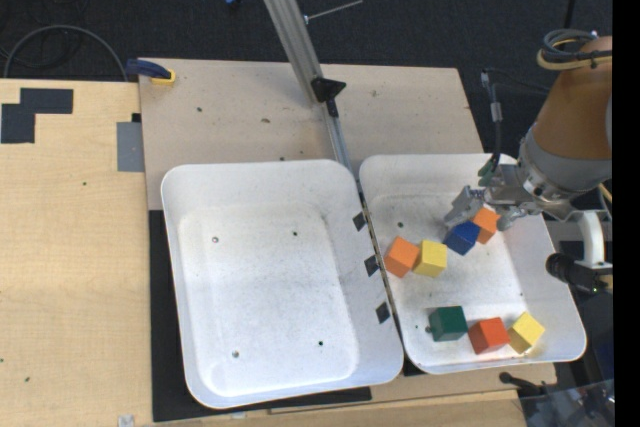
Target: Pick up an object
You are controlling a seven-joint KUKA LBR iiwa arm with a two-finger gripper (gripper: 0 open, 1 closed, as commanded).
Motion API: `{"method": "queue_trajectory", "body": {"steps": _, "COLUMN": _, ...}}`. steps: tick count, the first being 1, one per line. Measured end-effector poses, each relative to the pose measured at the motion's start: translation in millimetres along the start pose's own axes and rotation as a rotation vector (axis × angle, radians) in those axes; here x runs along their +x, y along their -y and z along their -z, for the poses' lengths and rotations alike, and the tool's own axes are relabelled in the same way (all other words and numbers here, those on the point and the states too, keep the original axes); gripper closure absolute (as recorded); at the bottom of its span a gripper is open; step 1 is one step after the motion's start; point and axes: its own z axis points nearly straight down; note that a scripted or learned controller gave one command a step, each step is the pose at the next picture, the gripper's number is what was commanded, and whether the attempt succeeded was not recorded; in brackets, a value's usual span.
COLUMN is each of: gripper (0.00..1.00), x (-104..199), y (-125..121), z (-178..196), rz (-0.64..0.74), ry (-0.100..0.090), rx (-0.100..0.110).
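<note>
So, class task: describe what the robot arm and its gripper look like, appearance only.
The arm is bulky and rounded, grey at the lower wrist with a broad orange band above it. A loop of pale cable sits on top. The gripper is small, of grey metal, with a green spot near its base.

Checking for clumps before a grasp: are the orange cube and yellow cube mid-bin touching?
Touching. The camera view shows the orange cube and yellow cube pressed side to side, with no white bin floor between them.
</note>
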Motion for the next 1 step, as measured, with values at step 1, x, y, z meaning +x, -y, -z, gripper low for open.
{"method": "queue_trajectory", "body": {"steps": 1, "gripper": 0.00, "x": -60.6, "y": 20.7, "z": -105.1, "rz": 0.001, "ry": -0.002, "rx": 0.009}}
